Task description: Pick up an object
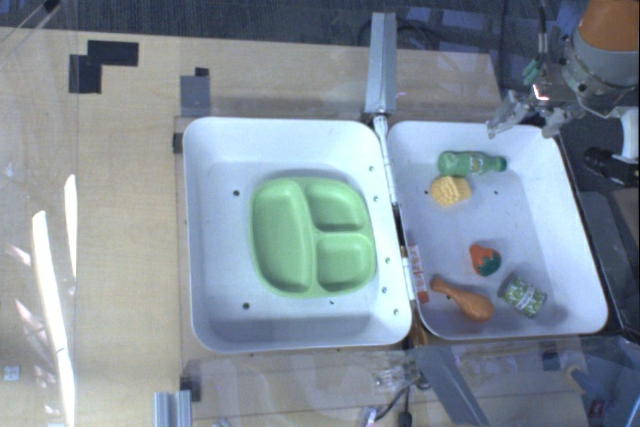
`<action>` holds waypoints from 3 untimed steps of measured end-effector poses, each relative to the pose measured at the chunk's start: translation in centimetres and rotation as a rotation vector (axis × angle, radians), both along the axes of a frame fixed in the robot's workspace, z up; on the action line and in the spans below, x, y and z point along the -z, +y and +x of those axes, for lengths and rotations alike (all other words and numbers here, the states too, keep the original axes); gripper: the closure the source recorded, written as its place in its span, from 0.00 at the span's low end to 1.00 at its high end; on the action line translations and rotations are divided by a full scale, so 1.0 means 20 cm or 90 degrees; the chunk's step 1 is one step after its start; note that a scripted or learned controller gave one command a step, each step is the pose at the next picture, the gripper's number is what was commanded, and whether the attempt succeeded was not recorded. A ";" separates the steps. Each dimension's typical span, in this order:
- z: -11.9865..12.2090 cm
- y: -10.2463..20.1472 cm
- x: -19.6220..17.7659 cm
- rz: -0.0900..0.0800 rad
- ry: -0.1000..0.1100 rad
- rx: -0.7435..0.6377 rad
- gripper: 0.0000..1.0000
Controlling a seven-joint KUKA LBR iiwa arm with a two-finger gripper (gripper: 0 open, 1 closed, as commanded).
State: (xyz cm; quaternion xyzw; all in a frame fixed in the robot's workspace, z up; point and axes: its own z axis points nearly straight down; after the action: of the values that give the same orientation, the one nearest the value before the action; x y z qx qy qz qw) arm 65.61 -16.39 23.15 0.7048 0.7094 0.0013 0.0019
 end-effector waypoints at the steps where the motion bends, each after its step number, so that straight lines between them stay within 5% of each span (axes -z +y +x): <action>1: -0.07 0.32 0.47 0.000 0.000 -0.102 0.00; 2: -0.13 0.39 0.72 0.000 -0.003 -0.080 0.00; 3: -0.12 0.39 0.65 0.000 -0.007 -0.082 1.00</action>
State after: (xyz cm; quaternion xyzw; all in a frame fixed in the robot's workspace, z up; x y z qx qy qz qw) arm 63.23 -8.55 10.08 0.6579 0.7531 0.0052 0.0057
